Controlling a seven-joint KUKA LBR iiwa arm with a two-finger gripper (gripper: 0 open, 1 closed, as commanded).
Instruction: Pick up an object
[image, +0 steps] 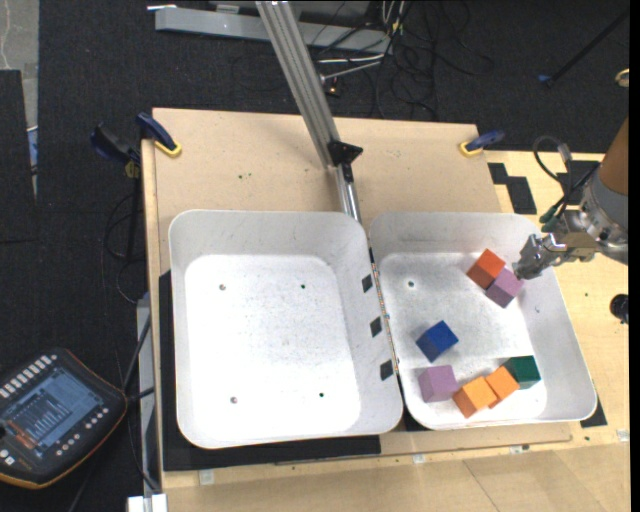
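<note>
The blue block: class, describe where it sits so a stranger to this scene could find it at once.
Start at the right-hand white bin, the one the gripper reaches into. The blue block lies alone near that bin's middle, toward its left side, above a purple block. It is the only blue one; its neighbours are orange, purple or green.

We see a pale wooden bench (260, 165) on a dark floor (80, 100), cables (400, 45) trailing behind it, and a handheld control screen (50, 415) lying at lower left.
</note>
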